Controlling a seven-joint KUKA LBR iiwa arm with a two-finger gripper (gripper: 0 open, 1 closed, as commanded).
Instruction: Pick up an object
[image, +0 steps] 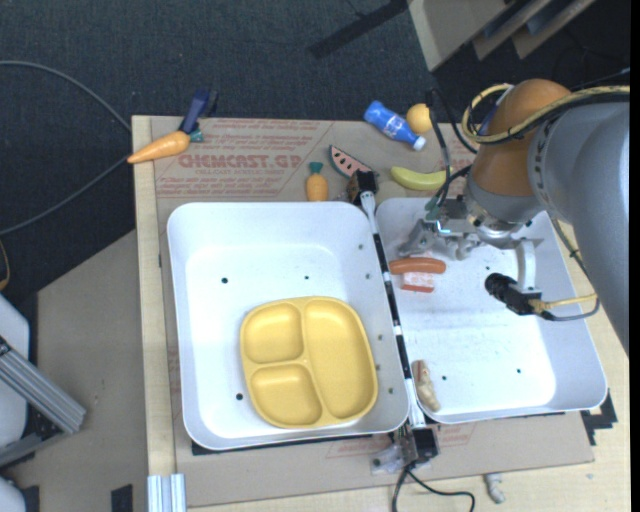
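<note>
Two bins on the bench, and honestly the pick looks like it hasn't landed yet. Starting at the bottom of the frame: a small tan object (426, 386) sits right at the lower left corner of the right bin (520, 385), against the divider. Left of it, the left bin (200, 300) holds a yellow divided plate (305, 358) in its lower middle.

Moving up, the orange-red hot dog toy (417, 267) lies in the upper left part of the right bin, with a smaller red piece (418, 287) just below it. That looks like the likeliest target to me. The gripper (440, 235) is just above and to the right of it in the frame, close but not around it. I can't tell how its hand is set, since the metal parts blur together up there, and I see nothing held.

Further up, outside the bins on the board: a banana (418, 179), a blue bottle (392, 123), a watermelon slice (346, 160), a tiny orange item (317, 186), and a carrot (160, 149) at upper left.

So: approach roughly done; grasp and lift both left.
</note>
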